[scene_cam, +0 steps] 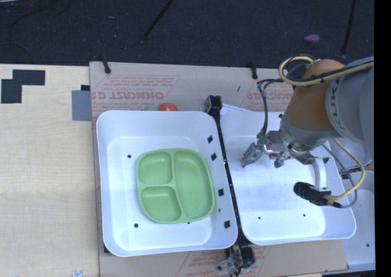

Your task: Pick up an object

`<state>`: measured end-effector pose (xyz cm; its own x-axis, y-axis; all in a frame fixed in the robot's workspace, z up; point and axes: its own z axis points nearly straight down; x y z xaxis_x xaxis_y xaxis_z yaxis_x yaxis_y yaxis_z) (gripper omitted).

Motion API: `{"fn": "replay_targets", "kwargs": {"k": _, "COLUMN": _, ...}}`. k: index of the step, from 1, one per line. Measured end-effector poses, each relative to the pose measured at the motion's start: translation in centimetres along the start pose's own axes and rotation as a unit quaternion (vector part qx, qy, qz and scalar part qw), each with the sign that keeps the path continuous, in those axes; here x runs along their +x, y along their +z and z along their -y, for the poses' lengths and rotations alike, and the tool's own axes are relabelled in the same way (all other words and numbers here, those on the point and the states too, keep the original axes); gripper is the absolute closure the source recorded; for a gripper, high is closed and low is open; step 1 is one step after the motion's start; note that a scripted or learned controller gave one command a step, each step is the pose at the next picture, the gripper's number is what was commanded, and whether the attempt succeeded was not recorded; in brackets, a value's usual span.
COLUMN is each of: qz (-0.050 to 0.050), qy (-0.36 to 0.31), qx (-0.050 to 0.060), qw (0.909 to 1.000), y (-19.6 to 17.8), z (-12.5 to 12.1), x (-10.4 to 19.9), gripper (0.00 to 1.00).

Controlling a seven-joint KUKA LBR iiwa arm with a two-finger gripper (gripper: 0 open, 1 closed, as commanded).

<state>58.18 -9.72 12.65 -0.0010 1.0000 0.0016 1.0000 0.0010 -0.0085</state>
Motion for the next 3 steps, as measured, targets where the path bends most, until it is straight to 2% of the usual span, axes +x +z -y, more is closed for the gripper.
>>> {"fn": "replay_targets", "kwargs": {"k": 1, "qz": 0.000, "qy": 0.001, "qx": -0.002, "qw": 1.0000, "y": 4.1, "z": 0.0, "x": 0.1, "gripper": 0.00}}
{"fn": "replay_targets", "kwargs": {"k": 2, "qz": 0.000, "qy": 0.003, "qx": -0.002, "qw": 1.0000, "y": 2.9, "z": 0.0, "x": 0.0, "gripper": 1.00}}
{"fn": "replay_targets", "kwargs": {"k": 3, "qz": 0.001, "qy": 0.003, "qx": -0.004, "qw": 1.0000, "y": -1.3, "z": -0.2, "x": -0.3, "gripper": 1.00}}
